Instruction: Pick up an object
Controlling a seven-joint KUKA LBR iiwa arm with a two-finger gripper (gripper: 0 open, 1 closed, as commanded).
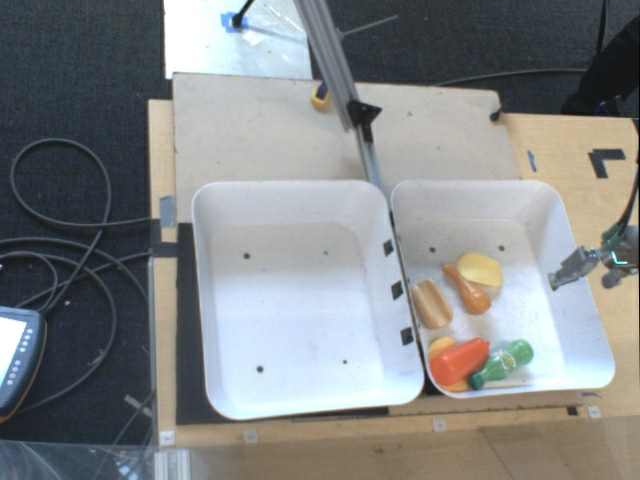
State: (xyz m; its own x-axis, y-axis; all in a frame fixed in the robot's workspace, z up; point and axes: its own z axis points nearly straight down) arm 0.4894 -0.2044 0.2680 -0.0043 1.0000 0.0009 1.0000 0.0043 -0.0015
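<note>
Plastic toy food items lie grouped in the right bin [560, 218], toward its left wall and front edge. A red toy pepper [460, 355] lies near the front-left corner, resting over a yellow-orange piece [443, 368] at the front wall. A green toy bottle [502, 362] lies on its side just to the right of the pepper, touching it. A tan hot-dog bun [432, 303] lies beside the left wall. An orange drumstick-shaped piece [467, 290] lies near the bin's middle, with a yellow piece [481, 267] touching its far end.

Gripper [578, 265] position: over the right wall of the right bin, well apart from all items, nothing between its fingers. Whether the fingers are spread or closed cannot be told from this view.

Left bin [290, 200] adjoins the right bin; black clips [397, 290] sit along the shared wall. Both bins rest on a wooden bench [430, 128]. A metal pole [330, 48] slants across the bench's back edge. Dark carpet [80, 68] surrounds the bench, with black cables [60, 218] and a handheld pendant [18, 353] to the left.
</note>
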